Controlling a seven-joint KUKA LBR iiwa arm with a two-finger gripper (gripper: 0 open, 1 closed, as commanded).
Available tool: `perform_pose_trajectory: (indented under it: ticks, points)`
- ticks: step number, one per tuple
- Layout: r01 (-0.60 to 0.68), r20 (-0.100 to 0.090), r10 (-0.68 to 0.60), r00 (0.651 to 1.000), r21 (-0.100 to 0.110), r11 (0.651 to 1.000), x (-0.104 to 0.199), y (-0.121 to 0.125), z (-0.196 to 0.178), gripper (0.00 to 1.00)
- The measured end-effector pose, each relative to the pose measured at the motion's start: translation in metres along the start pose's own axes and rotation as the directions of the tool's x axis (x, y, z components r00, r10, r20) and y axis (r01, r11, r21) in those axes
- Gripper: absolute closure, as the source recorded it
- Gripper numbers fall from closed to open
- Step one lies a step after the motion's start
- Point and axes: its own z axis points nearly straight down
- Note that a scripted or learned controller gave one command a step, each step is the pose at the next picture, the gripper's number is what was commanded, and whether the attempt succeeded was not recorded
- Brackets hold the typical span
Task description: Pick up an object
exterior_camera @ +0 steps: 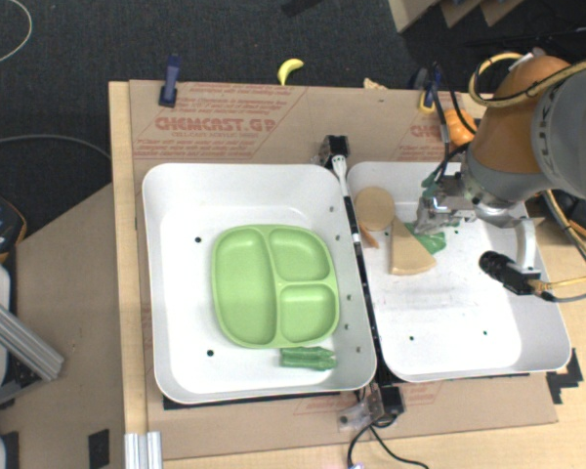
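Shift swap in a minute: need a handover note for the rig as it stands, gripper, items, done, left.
Gripper: low in the right bin, upper left part, over a green item; finger state unclear.
Right bin: tan wedge and tan round piece beside the gripper.
Left bin: green divided plate, green item at its lower edge.
Done: no lift seen.
Left: grasp and raise one object.

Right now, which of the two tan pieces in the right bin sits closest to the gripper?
The tan wedge-shaped piece, lying just below the gripper; the round tan disc sits farther left, near the bin's divider edge.
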Motion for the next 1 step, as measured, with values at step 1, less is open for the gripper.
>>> perform_pose_trajectory:
  ticks: [1]
  points:
    - [0.001, 0.001, -0.001, 1.0, -0.002, 1.0, 0.0, 0.0007, -0.0102, 1.0]
